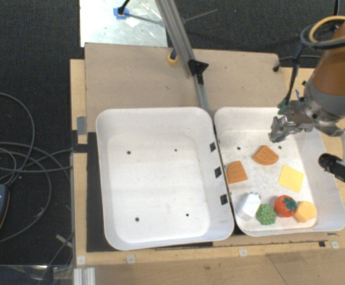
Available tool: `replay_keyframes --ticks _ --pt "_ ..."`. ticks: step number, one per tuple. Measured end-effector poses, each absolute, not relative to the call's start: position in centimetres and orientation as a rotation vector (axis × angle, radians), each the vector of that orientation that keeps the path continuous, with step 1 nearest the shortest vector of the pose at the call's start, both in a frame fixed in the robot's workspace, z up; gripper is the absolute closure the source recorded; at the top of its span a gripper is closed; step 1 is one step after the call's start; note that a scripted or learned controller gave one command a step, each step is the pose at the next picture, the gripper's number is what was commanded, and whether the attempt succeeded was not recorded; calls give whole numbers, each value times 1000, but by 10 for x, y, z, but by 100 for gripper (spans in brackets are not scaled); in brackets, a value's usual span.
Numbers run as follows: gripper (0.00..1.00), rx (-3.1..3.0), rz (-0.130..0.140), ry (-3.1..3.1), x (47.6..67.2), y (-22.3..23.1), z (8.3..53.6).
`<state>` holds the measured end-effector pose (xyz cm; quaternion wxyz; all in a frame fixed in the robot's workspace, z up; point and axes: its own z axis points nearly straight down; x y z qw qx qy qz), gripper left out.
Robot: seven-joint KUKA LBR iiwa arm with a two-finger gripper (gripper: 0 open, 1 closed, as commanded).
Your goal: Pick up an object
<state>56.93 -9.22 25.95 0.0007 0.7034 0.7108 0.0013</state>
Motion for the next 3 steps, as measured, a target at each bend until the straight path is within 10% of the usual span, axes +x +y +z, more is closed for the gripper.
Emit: replay_keyframes --ticks 3 --pt "100 2211 2 2235 548 57 225"
